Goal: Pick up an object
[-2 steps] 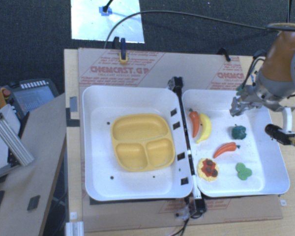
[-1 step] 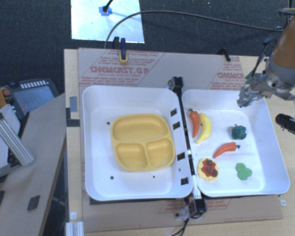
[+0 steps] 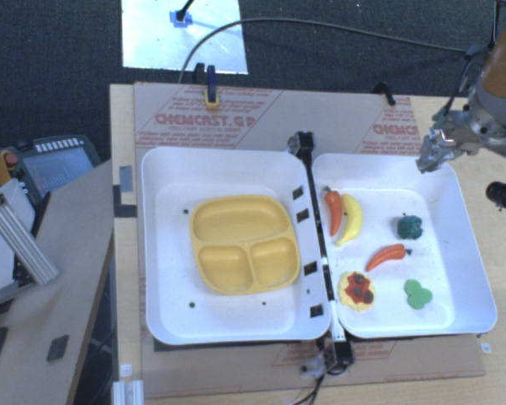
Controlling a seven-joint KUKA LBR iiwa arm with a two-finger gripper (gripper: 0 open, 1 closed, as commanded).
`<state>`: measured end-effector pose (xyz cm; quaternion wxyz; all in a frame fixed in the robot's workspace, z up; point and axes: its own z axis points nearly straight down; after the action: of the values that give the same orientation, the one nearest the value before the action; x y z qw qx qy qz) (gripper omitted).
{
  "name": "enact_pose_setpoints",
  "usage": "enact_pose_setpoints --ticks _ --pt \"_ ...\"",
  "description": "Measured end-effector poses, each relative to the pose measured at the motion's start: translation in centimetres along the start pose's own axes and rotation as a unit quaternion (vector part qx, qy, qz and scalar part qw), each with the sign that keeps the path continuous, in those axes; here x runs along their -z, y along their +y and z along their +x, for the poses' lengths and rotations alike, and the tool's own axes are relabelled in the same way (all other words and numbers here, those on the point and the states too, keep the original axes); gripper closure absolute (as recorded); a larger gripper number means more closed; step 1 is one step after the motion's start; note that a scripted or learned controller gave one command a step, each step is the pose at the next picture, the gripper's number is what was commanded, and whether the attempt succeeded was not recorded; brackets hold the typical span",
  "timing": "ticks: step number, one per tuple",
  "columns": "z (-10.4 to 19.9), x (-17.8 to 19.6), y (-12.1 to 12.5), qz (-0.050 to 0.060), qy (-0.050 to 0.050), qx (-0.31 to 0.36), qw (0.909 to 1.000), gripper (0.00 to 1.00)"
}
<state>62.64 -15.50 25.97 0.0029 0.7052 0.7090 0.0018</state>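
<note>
The right bin point(image 3: 455, 226) holds several toy foods: a red-orange pepper point(image 3: 334, 212) beside a yellow banana point(image 3: 351, 219), a dark green broccoli point(image 3: 409, 225), an orange carrot point(image 3: 386, 256), a small pizza slice point(image 3: 357, 290) and a light green piece point(image 3: 418, 294). My gripper point(image 3: 436, 152) hangs over the bin's far right corner, above and behind the broccoli, with nothing seen between its fingers.
The left bin point(image 3: 164, 251) carries a yellow three-compartment tray point(image 3: 240, 243). A black divider point(image 3: 314, 226) runs between the bins. A pendant lies on the side table at left point(image 3: 55, 165). A cable crosses the floor behind the bench.
</note>
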Motion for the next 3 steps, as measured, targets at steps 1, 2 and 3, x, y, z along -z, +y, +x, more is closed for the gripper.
enact_pose_setpoints --ticks 1,2,3 --pt "4.7 -1.4 -1.0 0.003 0.002 0.001 1.0 1.0" --pt "9.6 -2.8 -3.1 0.004 0.002 0.001 1.0 1.0" --pt "14.5 -3.5 -5.7 0.004 0.002 0.002 1.0 1.0"
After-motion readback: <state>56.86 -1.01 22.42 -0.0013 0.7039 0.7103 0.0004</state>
